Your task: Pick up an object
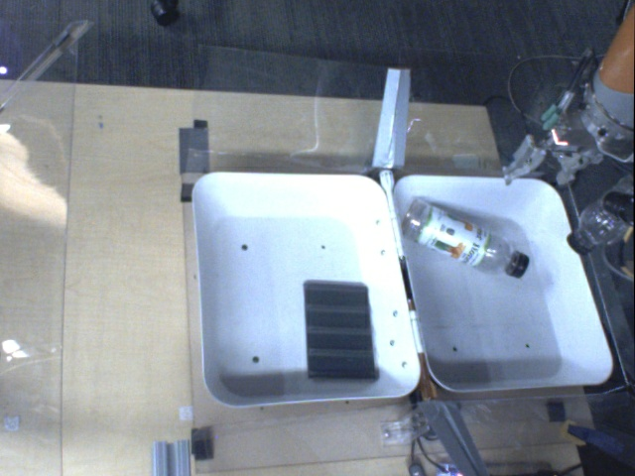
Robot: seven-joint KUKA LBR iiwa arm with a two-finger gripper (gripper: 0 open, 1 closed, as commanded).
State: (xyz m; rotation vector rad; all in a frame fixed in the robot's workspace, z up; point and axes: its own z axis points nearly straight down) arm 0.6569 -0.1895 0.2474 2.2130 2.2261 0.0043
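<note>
Over right bin's [580,360] far right corner, gripper [544,160] is seen w/ fingers spread, nothing held. Clear bottle [462,238] lies diagonally in bin, apart. Approach should be made across bottle's mid-body, perpendicular to axis.

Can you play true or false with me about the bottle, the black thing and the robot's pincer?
1. The clear bottle lies on its side in the right bin. True.
2. The black ridged block shares the bottle's bin. False: it lies in the left bin.
3. The pincer holds the bottle. False: it is at the right bin's far edge, apart from the bottle.
4. The bottle's dark cap points toward the right side of the view. True.
</note>
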